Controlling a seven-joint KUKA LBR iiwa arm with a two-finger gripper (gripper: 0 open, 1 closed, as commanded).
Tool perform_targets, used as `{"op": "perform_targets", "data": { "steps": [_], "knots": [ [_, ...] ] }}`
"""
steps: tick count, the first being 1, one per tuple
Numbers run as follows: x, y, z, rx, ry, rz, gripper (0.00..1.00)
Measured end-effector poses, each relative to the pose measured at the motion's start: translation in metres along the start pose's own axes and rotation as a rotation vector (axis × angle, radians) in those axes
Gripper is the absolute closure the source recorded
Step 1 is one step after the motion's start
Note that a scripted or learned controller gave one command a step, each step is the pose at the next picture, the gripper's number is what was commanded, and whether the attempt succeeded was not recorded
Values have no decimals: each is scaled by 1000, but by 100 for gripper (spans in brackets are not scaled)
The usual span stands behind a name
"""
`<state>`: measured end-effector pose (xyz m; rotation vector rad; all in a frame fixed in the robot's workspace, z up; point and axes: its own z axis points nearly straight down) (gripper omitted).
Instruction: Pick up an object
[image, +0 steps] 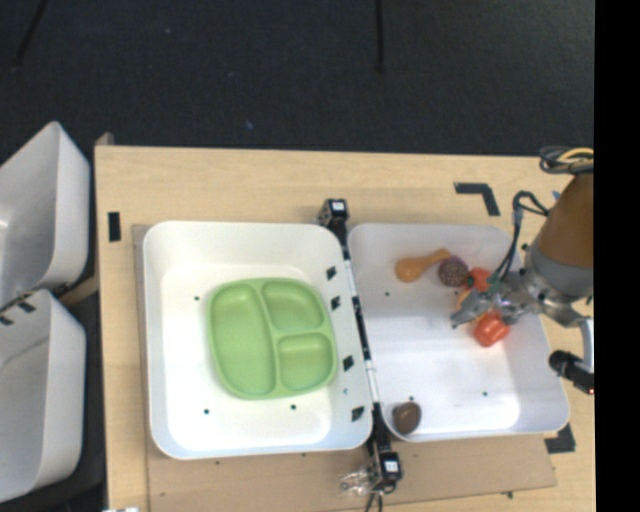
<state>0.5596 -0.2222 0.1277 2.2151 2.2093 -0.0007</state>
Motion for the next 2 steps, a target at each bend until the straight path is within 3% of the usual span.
{"op": "perform_targets", "data": {
  "steps": [1,2],
  "knots": [
    [-3,3,24,0,2,3,0],
    [-3,1,16,4,5,5,100]
  ]
}}
